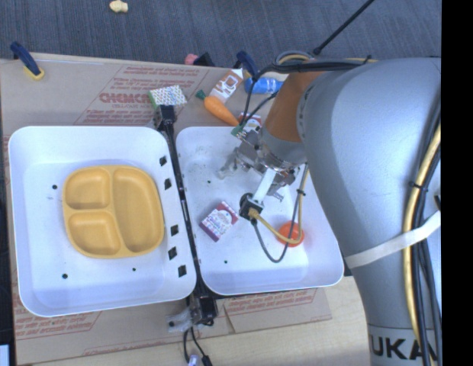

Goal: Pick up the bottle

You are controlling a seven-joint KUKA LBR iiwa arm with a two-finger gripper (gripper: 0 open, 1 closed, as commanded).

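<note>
A small white bottle (226, 85) with an orange label lies on the cardboard just beyond the right bin's far edge. Next to it are an orange carrot (220, 110) and a blue item (263, 85) partly hidden by the arm. My gripper (238, 157) hangs low over the far part of the right bin (320, 269), a short way nearer than the bottle, with nothing seen in it.
A red and white carton (219, 221) and a small orange round thing (292, 234) lie in the right bin. The left bin (30, 280) holds a yellow divided plate (113, 210). A patterned box (167, 96) sits behind the bins. Blue clamps (24, 59) grip the cardboard's far edge.
</note>
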